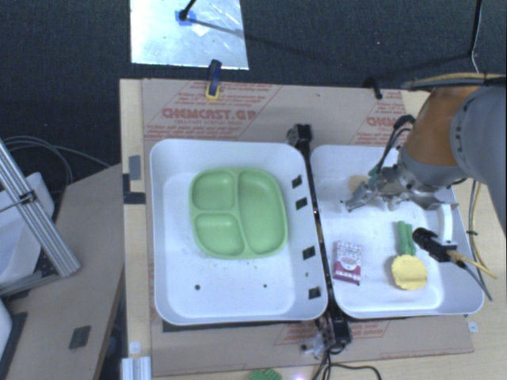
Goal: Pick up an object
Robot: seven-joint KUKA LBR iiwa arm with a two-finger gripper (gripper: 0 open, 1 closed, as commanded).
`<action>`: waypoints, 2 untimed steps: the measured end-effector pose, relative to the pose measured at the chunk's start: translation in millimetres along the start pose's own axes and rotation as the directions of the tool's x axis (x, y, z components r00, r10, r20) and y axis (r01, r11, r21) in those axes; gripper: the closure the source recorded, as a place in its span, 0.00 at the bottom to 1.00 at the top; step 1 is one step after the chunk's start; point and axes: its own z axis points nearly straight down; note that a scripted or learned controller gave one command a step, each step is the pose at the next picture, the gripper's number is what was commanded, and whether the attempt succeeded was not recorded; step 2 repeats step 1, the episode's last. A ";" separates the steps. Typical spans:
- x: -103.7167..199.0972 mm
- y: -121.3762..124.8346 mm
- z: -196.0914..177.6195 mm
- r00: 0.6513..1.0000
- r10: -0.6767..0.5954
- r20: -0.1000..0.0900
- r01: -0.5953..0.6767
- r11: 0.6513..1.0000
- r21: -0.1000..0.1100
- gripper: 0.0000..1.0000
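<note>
1. Here, a small tan object [360, 185] lies in the right bin [372, 236], towards its far left corner and close to the wall shared with the other bin.
2. The jaws sit low over that same part of the bin, just beside the tan object on its near side. Their metal tips point towards the bin's left wall. Whether they are open or closed cannot be told, and nothing can be seen held between them.
3. The grey arm [475, 133], with its orange band, reaches in over the right bin's far right corner.
4. A red-and-white packet [348, 261] lies flat near the right bin's near left corner.
5. A yellow piece [409, 272] with a green stem [405, 237] rests near the bin's near edge, to the right of the packet and apart from it.
6. The left bin [170, 236] holds a pale green divided plate [238, 212], lying flat around its middle.
7. Both bins stand on a brown sheet with red lettering [238, 109] that covers the surface.
8. A blue-and-yellow clamp [213, 79] grips the sheet's far edge.
</note>
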 end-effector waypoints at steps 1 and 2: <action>0.5 43.3 10.7 1.000 -0.003 0.000 0.003 1.000 -0.002 0.00; 0.5 43.3 10.7 1.000 -0.003 0.000 0.003 1.000 -0.002 0.00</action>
